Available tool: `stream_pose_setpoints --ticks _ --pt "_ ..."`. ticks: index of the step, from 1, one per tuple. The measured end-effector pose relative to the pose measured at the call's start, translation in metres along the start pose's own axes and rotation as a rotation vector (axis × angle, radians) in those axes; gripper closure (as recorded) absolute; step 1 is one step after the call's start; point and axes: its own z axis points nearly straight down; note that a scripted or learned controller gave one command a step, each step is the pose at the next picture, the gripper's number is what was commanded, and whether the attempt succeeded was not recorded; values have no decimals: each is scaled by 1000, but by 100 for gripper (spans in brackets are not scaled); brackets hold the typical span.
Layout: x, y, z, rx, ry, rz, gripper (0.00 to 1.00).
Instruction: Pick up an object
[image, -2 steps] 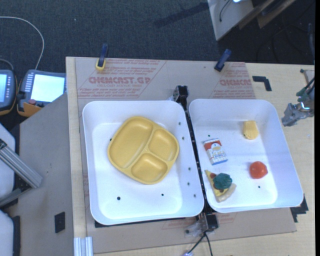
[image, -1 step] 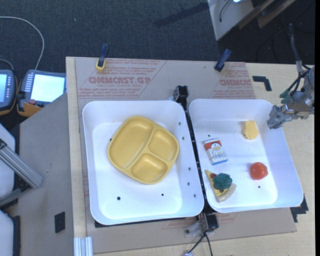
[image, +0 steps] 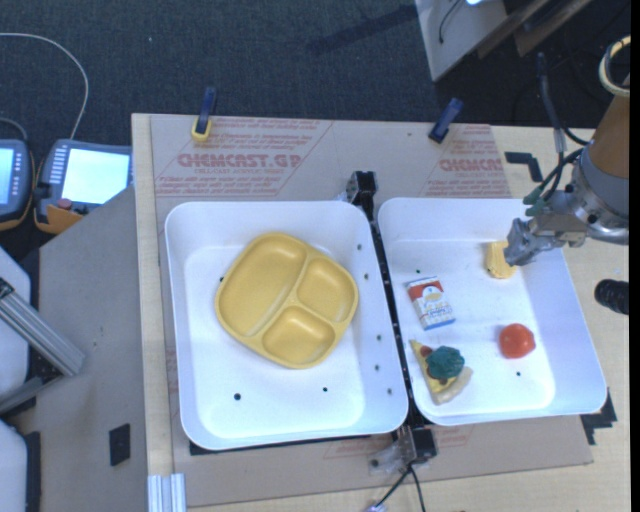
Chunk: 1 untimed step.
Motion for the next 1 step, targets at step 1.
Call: stream_pose_setpoints --ticks 1 --pt "45 -2 17 1 0 0 100"
